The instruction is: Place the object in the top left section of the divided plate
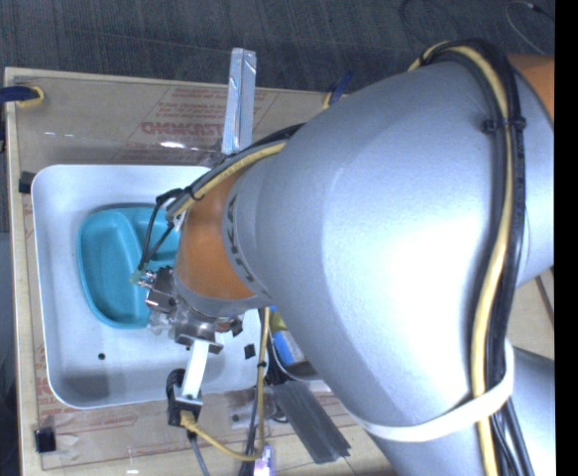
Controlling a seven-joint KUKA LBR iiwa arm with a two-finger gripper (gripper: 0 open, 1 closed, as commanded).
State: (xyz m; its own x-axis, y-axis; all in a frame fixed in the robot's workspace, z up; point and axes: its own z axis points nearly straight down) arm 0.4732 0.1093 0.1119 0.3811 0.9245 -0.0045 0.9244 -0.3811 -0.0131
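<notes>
The divided plate (pixel 115 266), blue, lies in the left bin (pixel 56 266); the claw's state I cannot tell.

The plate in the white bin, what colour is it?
The plate is bright turquoise blue, seen in the camera view, partly hidden by the arm.

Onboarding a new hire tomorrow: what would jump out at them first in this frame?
The grey arm dominates, covering the centre and right of the view, its orange band sitting above the wrist. To its left, a blue divided plate lies in the left white bin, partly hidden by the wrist. A yellow cable runs along the arm.
</notes>
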